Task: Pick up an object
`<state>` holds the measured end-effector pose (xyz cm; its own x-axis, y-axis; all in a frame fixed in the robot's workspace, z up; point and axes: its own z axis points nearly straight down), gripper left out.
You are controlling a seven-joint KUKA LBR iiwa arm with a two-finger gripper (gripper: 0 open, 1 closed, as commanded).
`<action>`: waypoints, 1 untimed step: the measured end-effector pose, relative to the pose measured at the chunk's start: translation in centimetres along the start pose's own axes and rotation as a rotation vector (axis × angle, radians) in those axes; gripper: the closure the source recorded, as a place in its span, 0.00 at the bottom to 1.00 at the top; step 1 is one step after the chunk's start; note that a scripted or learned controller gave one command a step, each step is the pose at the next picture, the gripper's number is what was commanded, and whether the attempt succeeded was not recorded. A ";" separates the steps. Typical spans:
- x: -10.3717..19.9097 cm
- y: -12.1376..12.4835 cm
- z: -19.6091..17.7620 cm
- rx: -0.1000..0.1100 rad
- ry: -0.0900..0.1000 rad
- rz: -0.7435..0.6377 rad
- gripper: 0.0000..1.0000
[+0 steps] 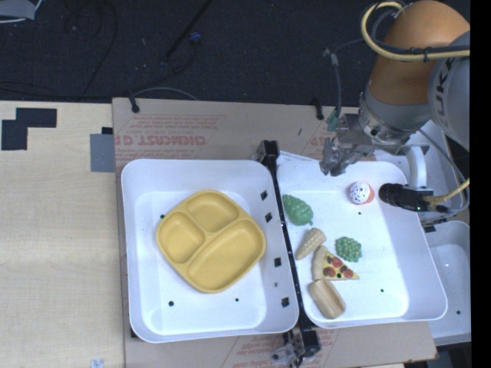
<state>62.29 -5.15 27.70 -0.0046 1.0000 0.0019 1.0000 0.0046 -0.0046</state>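
The arm (418, 44) reached in from the right, its orange band high above the right bin (399, 301). The gripper (336, 163) hung at the far rim of that bin, near its back left corner. Its dark parts blurred together there, so how far it stood open could not be told, and nothing could be seen between its tips. It touched none of the toys as far as the view showed.

A white and orange ball (360, 193) lay just beside the gripper, a little to the right and nearer the camera, apart from it. A green leafy toy (298, 209) lay by the divider between the bins. Nearer the front lay a corn cob (310, 243), tilted, and a small green broccoli (348, 248) to its right. A pizza slice (333, 267) lay just in front of the two, its edge close to the cob. A bread roll (327, 298) lay nearest the front, just beside the pizza slice.

The left bin (153, 313) held a yellow plate (211, 240) with three compartments, lying flat and turned at a slant.
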 end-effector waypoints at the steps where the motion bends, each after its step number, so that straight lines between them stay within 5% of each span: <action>1: 5.7 -1.4 1.9 0.001 0.000 -0.001 1.00</action>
<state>60.84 0.58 25.78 -0.0051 1.0000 0.0023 1.0000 0.0051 -0.0059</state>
